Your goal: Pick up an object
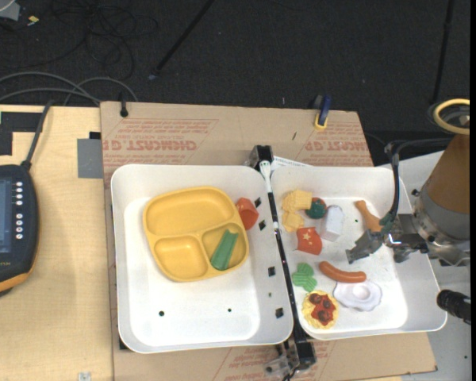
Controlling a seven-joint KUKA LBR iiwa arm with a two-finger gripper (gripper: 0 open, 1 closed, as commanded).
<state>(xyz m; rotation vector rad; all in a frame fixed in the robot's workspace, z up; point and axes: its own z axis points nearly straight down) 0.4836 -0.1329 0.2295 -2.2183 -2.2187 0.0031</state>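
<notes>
My gripper (368, 245) hangs over the right side of the right bin (412, 312), reaching in from the right. Just left of and above it lies an orange carrot-like piece (366, 211). Below it are a brown sausage (343, 274) and a fried egg (358, 294). Further left in the same bin sit a white block (333, 223), a red piece (309, 240), a yellow piece (296, 205) and a small green and red item (316, 208). Nothing shows in the gripper's grasp.
A green leaf (303, 276) and a small red and yellow dish (320, 309) lie at the right bin's front. The left bin (135, 292) holds a yellow divided plate (178, 217) with a green piece (224, 248) in it, and a red tomato (247, 213) beside it. A pendant (4, 221) lies far left.
</notes>
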